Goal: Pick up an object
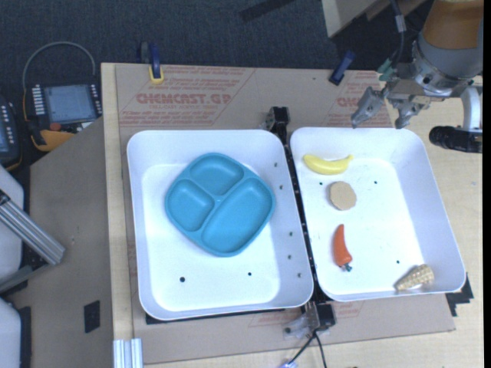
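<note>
Objects for picking all lie untouched, so the task looks to be at its very start: nothing is lifted, and approach, descent, grasp and raise all seem left to do.

Going left to right, the left bin (142, 205) holds one thing, a blue divided plate (220, 202) with three compartments, lying flat and a little towards the far side of the bin floor.

The right bin (437, 205), just beside it, holds four small things. One yellow banana (327, 163) lies at the far left corner. One round tan biscuit-like piece (343, 196) sits just nearer than the banana. One red-orange chilli or carrot-like piece (341, 246) lies nearer again, pointing near to far. One pale corn cob (415, 277) rests at the near right, close to the bin wall.

That makes two bins, one plate and four small items, five candidates in all.

The gripper (386, 112) hangs above the far rim of the right bin, its two fingers spread apart with nothing between them, well above the bin floor. The banana is the nearest candidate to it.
</note>
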Controlling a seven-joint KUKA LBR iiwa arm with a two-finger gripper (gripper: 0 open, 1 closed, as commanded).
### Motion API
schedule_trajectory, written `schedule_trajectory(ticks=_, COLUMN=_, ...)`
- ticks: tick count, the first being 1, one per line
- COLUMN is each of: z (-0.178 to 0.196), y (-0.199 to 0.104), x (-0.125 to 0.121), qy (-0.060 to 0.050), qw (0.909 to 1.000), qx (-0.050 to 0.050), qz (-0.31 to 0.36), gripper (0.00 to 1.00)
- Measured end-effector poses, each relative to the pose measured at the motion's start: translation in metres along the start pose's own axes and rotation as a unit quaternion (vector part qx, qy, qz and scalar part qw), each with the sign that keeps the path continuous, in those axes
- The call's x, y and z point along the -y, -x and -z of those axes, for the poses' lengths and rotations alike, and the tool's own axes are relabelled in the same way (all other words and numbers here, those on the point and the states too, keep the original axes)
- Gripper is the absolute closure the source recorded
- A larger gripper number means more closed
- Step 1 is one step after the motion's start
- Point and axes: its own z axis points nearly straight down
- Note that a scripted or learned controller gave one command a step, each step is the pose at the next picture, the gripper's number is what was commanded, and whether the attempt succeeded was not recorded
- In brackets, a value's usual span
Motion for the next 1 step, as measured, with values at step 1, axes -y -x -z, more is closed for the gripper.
schedule_trajectory(ticks=1, z=0.0087, y=-0.0003, x=-0.0018, qy=0.007, qw=1.0, qx=0.001, qz=0.001, gripper=0.0)
